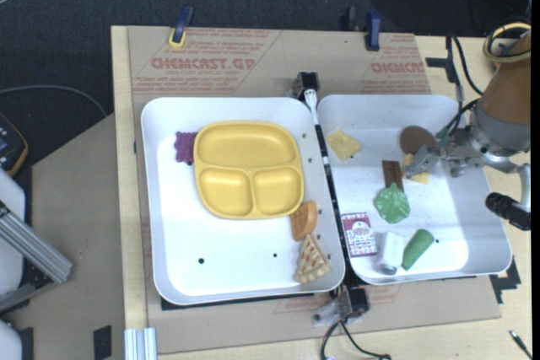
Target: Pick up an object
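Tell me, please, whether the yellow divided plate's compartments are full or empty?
Empty: the yellow divided plate in the left bin shows bare yellow compartments.

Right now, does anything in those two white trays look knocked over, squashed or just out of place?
Mostly no. The purple item in the left bin is tucked partly under the yellow divided plate, so little of it shows. The waffle piece sits against that bin's right rim. Nothing looks spilled or broken.

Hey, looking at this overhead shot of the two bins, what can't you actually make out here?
- Gripper, camera view: small and blurred, so open or shut is unclear, and whether it touches anything.
- Purple object in the left bin: mostly hidden by the yellow divided plate.
- Small carton in the right bin: print too small to read.
- Arm: cut off by the right edge.
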Controlling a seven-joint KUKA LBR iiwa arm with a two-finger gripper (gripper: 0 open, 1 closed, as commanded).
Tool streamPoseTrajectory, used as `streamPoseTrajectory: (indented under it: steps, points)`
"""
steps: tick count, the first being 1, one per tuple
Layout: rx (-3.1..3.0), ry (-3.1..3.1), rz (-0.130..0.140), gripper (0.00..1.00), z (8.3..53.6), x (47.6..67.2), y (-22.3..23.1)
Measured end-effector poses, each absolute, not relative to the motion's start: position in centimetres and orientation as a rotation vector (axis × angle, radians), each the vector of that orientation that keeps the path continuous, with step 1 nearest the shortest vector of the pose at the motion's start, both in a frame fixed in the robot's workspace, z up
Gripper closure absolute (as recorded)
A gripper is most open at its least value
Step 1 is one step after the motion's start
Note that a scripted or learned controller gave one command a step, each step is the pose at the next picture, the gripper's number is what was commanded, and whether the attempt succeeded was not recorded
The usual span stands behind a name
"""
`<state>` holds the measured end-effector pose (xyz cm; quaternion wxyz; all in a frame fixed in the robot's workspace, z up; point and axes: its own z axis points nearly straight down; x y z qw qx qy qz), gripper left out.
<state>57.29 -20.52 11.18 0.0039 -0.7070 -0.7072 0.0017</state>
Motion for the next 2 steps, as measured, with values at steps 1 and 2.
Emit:
streamPoseTrajectory:
  steps: [1,2]
  points:
    - [-2.218,-2.218,0.003,0.00,8.3,57.2,-20.4]
    - [-2.223,-2.222,-0.001,1.00,9.6,57.4,-20.5]
